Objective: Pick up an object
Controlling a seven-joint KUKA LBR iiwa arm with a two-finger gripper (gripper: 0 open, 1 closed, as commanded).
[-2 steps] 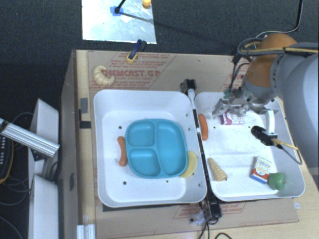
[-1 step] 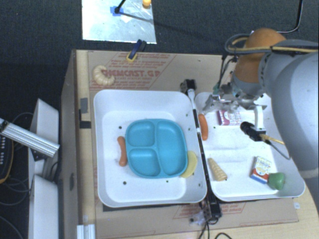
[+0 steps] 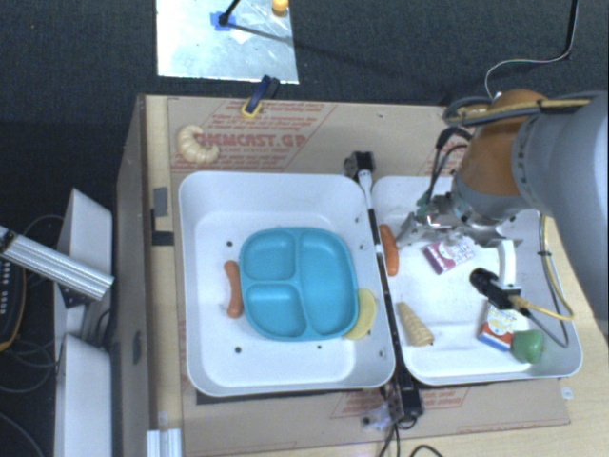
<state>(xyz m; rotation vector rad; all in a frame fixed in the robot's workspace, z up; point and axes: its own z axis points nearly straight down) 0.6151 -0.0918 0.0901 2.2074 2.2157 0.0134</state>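
Nearest, at six o'clock in the right bin, lie a corn cone, a green ball and a small carton. At twelve o'clock from them, the gripper hovers above a purple packet, presumably its target; whether the jaws stand apart, I cannot tell.

The arm is a thick, rounded grey tube with an orange band above the wrist. A thin black cable and lighter wires run along its upper side. Below the band sits a silvery metal wrist piece, perhaps a mounting flange, blurred here.
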